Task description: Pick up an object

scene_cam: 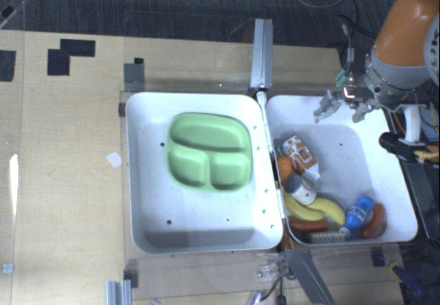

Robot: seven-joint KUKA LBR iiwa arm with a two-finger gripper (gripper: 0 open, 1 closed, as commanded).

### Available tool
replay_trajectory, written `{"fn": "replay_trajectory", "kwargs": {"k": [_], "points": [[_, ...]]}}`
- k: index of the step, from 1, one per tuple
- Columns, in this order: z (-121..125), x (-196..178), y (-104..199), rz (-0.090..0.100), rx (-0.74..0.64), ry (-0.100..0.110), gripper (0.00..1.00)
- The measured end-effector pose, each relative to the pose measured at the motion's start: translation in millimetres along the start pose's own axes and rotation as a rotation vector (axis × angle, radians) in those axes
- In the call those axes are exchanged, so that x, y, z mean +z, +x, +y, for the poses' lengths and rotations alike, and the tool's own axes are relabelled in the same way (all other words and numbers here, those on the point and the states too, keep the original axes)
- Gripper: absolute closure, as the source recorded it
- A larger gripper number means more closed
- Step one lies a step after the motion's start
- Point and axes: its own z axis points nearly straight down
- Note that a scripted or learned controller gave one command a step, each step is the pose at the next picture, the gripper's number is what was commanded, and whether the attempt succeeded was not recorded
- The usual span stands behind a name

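My gripper (342,110) hangs over the far edge of the right bin (375,159), fingers spread open with nothing between them. The objects lie in a heap at that bin's near left corner, well below the gripper: a brown and white snack packet (300,154), an orange fruit (284,168), a small white bottle with a dark cap (301,189), a yellow banana (317,211), a blue bottle (357,214) and a reddish sausage-shaped piece (375,222).
The left bin (148,180) holds a green three-compartment tray (209,150). A metal divider post (261,56) rises between the two bins at the back. Cables and black gear (405,145) sit off the right bin's right rim.
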Motion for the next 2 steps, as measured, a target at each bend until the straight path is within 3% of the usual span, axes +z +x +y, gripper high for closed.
{"fn": "replay_trajectory", "kwargs": {"k": [1,2], "points": [[-23,120,7,-0.001,0.087,-0.04,0.0],[-24,79,-7,0.0,0.086,-0.004,0.0]]}}
